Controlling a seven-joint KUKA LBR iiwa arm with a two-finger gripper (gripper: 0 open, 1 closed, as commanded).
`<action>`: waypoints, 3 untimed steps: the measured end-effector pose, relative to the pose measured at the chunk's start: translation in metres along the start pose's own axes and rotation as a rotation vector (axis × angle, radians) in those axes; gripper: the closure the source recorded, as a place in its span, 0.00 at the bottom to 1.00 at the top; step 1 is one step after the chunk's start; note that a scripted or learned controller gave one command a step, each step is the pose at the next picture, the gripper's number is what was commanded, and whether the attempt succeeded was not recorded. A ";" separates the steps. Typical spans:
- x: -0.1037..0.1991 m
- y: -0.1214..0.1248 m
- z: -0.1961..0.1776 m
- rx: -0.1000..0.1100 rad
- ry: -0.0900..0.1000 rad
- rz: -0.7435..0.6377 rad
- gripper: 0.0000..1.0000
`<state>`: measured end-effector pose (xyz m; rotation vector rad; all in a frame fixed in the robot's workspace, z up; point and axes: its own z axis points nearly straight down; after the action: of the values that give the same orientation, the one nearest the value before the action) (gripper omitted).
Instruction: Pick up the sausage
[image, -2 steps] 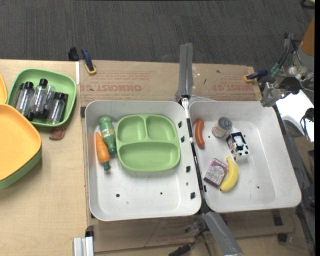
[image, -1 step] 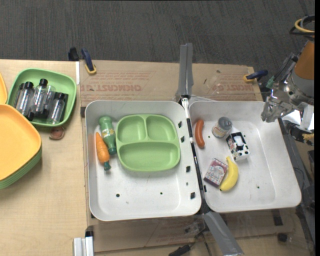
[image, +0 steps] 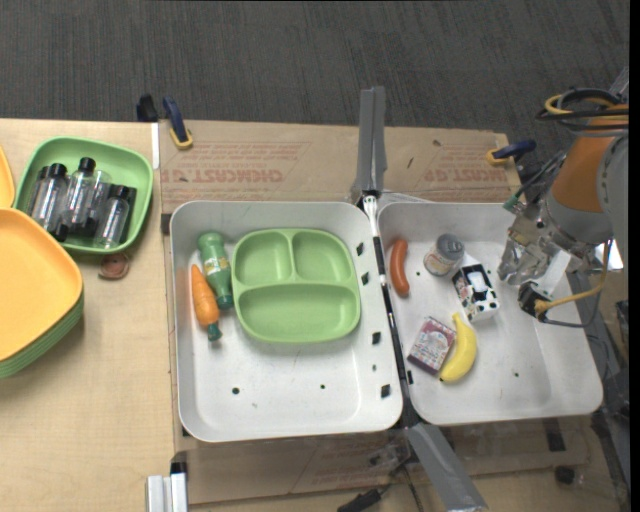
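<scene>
The sausage (image: 399, 267) is lying along the left wall of the right bin (image: 560, 385), at about 10 o'clock in it. The gripper (image: 522, 262) is hanging over the bin's 2 o'clock area, well apart from the sausage; whether it is spread or pressed together, I cannot tell. A banana (image: 460, 350) is lying near the bin's middle.

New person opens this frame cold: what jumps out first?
Likely the green divided plate filling the middle of the left bin, with a carrot and green bottle beside it. Next, the right bin's clutter: sausage by its left wall, banana near the middle. The arm's tool hangs at that bin's right side.
</scene>
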<state>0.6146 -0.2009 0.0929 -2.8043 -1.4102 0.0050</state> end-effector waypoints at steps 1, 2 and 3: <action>-0.043 -0.039 0.002 -0.001 0.001 -0.019 1.00; -0.059 -0.066 0.003 0.002 0.001 0.253 1.00; -0.064 -0.072 -0.007 0.000 0.000 0.465 1.00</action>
<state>0.5184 -0.2090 0.0999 -3.0545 -0.7262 0.0053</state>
